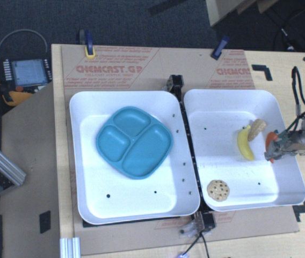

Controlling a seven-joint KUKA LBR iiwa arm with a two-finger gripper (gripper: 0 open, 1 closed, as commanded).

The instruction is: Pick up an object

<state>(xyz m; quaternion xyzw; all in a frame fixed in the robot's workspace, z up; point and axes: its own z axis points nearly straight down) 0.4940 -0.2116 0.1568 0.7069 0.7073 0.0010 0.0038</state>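
Yellow banana (245, 144) lies in the right bin (217, 104), toward its 3 o'clock wall, long axis running roughly 12 to 6 o'clock. Gripper (273, 150) sits just beside the banana at its 3 o'clock side. Whether it is spread or pressed together cannot be told. A pale piece (257, 127) touches the banana's upper end.

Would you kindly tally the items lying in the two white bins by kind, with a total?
Blue divided plate: 1
Banana: 1
Cookie: 1
Small tan item beside the banana: 1
Total: 4
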